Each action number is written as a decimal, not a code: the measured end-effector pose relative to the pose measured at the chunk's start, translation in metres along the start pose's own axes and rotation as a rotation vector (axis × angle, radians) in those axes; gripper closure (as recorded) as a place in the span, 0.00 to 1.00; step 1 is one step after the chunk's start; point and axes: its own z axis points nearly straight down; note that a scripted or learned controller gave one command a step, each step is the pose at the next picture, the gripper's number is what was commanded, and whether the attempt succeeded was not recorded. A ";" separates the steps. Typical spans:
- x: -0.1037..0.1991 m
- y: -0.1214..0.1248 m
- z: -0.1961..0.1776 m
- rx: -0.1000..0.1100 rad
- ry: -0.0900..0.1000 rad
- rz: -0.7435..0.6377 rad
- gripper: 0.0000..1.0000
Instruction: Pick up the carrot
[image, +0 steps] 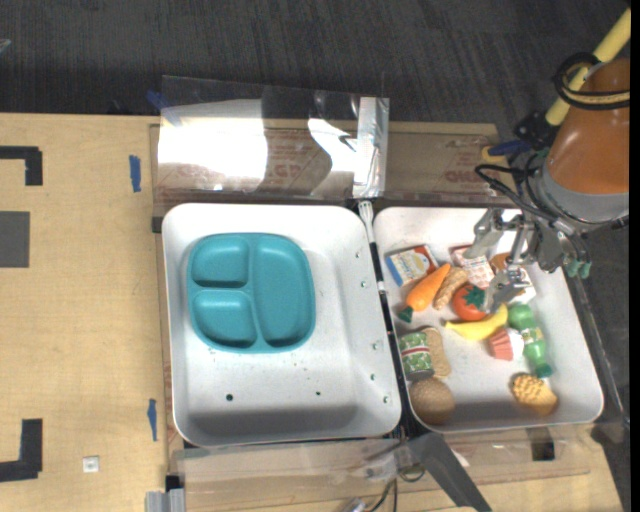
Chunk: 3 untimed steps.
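The carrot (428, 287) lies slanted in the right-hand bin (590, 385), centre-right of frame. Likely light, rigid, smooth plastic: grip across its thick middle. The end effector (507, 265) hovers nearby; I cannot tell its state.

- Left white bin (200, 400): holds a teal divided plate (252, 291), three compartments, lying flat toward the bin's far half.
- Right white bin (580, 395): toy food clustered together.
- Yellow banana (478, 326) near centre; red tomato (466, 302) just behind it.
- Brown kiwi (433, 398) at the near left corner.
- Small blue-and-white carton (408, 264) at the far left.
- Green pepper (523, 317) right of the banana.
- Clear plastic sheet (270, 150) behind the bins, glaring.
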 end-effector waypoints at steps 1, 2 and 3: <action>-0.016 0.006 0.119 0.001 -0.007 -0.116 0.00; -0.053 0.019 0.130 0.000 -0.006 -0.141 0.00; -0.057 0.020 0.115 0.002 -0.019 -0.142 1.00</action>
